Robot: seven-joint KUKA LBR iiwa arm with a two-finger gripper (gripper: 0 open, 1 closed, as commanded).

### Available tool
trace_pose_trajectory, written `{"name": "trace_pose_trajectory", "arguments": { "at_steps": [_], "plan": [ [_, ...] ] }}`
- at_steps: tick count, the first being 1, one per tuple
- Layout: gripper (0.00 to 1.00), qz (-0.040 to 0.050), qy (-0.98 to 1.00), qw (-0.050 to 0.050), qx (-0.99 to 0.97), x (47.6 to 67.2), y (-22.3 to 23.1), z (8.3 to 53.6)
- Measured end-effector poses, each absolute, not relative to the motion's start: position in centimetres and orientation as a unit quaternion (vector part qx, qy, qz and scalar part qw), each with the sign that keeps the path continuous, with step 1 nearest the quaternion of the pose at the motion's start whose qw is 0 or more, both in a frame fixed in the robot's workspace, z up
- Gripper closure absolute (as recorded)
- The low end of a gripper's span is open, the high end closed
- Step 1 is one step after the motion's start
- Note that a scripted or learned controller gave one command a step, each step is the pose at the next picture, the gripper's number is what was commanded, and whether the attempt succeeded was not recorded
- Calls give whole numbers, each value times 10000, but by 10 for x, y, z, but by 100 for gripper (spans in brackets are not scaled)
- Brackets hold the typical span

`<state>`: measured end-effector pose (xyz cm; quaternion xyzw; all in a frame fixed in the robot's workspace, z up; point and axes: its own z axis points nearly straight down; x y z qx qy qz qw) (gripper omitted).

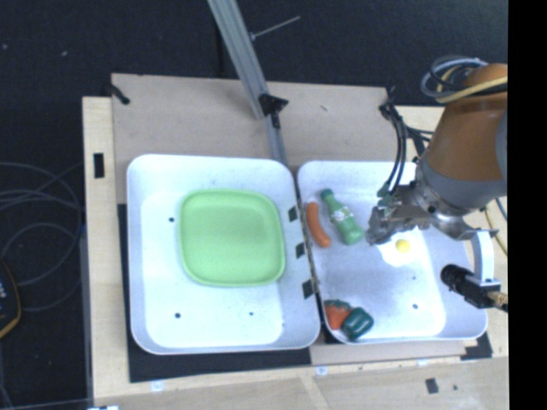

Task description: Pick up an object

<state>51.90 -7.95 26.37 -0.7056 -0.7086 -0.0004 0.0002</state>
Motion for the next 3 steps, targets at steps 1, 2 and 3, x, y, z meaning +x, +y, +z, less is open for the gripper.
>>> {"name": "trace_pose_trajectory", "arguments": {
  "at_steps": [1,2,3],
  "plan": [
    [100,-4,-7083,1,-7059,538,-39,266],
    [100,-4,-7085,3,-7057,548,10,267],
    [100,-3,-7081,1,-7061,567,50,266]
  ]
}}
